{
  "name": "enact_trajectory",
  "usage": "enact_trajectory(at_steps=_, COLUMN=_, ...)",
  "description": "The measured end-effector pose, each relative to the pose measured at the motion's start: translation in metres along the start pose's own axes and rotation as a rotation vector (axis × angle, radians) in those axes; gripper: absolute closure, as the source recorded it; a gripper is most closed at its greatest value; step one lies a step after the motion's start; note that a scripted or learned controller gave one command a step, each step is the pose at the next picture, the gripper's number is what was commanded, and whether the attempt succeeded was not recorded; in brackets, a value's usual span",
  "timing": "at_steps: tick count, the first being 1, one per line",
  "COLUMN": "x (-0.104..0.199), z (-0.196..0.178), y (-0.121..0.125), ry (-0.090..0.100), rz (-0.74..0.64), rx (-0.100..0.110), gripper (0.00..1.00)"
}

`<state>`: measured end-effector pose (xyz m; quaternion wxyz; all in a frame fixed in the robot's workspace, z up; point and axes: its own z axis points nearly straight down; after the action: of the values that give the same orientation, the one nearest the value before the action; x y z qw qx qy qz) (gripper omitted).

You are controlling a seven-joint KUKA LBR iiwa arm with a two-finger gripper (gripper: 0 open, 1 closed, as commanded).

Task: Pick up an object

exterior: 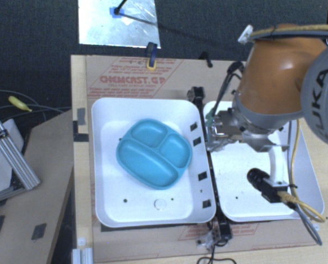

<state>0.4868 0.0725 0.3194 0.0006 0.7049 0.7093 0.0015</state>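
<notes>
While my tool (216, 130) hovers over the right bin (238, 202), grip unreadable, a blue plate (153, 153) fills the left bin (109, 202).

Robotics lab: KUKA arm (288, 76), 2 white bins (110, 202), cardboard-covered bench (132, 76).

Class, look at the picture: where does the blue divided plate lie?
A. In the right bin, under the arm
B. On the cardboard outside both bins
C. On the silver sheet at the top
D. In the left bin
D: the blue divided plate rests on the floor of the left bin, while the arm hangs over the right bin.
</notes>
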Motion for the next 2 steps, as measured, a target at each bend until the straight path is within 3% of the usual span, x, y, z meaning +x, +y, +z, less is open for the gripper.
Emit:
enact_trajectory(at_steps=1, x=-0.053, z=-0.002, y=0.0, ry=-0.003, rz=0.01, rx=-0.001, gripper=1.0)
enact_trajectory(at_steps=2, x=-0.005, z=-0.026, y=0.0, ry=0.001, rz=-0.002, rx=-0.001, gripper=1.0)
